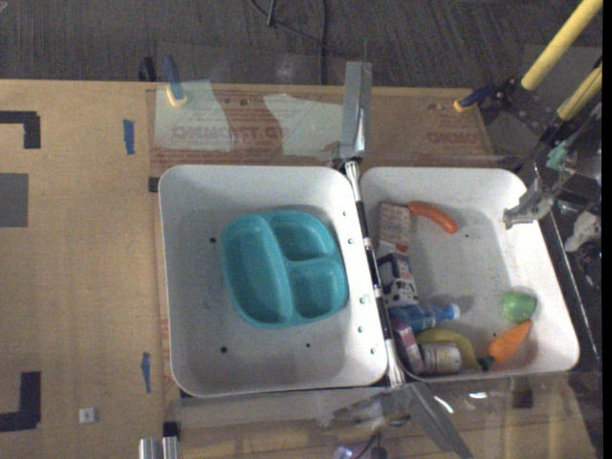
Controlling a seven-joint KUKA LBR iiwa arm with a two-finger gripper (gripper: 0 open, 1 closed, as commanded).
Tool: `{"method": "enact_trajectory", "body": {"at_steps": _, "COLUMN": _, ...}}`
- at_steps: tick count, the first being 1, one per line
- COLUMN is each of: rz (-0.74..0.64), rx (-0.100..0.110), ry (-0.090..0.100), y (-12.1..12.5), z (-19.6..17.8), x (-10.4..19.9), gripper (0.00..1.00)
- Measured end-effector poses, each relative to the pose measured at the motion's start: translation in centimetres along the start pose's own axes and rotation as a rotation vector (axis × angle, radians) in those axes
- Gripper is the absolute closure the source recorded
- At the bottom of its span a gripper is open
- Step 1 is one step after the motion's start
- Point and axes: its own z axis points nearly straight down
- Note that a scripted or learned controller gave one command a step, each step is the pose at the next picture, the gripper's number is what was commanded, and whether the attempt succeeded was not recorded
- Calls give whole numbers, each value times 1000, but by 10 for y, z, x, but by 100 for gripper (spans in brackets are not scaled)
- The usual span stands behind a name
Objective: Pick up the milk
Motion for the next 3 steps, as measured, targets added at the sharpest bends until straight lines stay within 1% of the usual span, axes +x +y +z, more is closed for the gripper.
{"method": "enact_trajectory", "body": {"at_steps": 1, "rz": -118, "rx": 2, "ry": 1, "y": -28, "z": 128, "x": 19, "gripper": 0}}
{"method": "enact_trajectory", "body": {"at_steps": 2, "rz": -94, "rx": -12, "ry": -2, "y": -29, "z": 224, "x": 48, "gripper": 0}}
{"method": "enact_trajectory", "body": {"at_steps": 3, "rz": 73, "rx": -1, "ry": 0, "y": 81, "z": 187, "x": 34, "gripper": 0}}
